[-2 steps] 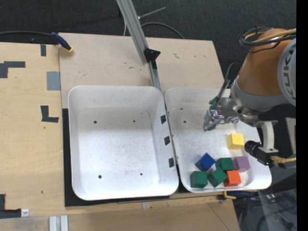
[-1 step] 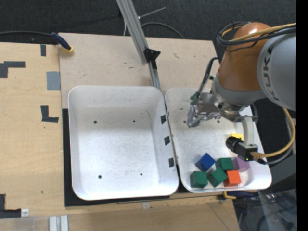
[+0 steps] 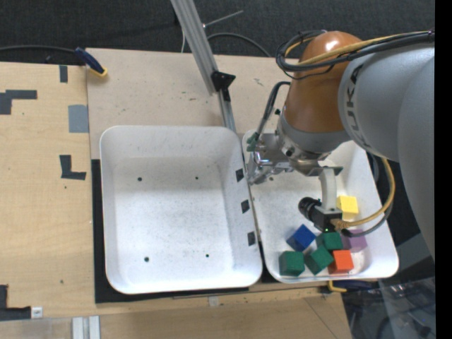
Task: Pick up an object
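A: Which colours mark the blocks?
B: Yellow block, blue block, orange block, pale purple block; three green blocks.
A: And the surroundings?
B: White bins, faintly speckled; tan worktop with grey tape patches; grey arm, orange band.
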Robot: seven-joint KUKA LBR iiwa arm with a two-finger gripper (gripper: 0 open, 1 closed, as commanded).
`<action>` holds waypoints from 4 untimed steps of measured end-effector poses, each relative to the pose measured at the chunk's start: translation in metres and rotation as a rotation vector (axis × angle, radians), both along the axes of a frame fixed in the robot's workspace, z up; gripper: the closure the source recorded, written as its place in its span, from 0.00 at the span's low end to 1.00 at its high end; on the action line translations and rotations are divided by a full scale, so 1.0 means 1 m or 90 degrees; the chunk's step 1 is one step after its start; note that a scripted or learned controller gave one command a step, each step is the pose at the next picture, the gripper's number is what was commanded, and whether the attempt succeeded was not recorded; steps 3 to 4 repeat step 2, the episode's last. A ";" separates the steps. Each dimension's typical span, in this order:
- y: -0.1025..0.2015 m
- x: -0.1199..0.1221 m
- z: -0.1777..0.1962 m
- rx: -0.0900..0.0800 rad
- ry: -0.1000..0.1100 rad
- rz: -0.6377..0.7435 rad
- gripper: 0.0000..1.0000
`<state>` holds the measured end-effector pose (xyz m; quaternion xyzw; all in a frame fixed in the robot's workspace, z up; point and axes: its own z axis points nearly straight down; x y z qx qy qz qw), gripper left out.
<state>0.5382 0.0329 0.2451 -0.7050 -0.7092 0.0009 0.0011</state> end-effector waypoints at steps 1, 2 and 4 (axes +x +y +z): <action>0.049 0.001 0.001 0.001 0.000 0.001 1.00; 0.046 0.001 0.001 -0.001 0.000 -0.002 0.00; 0.046 0.001 0.001 -0.001 0.000 -0.002 0.00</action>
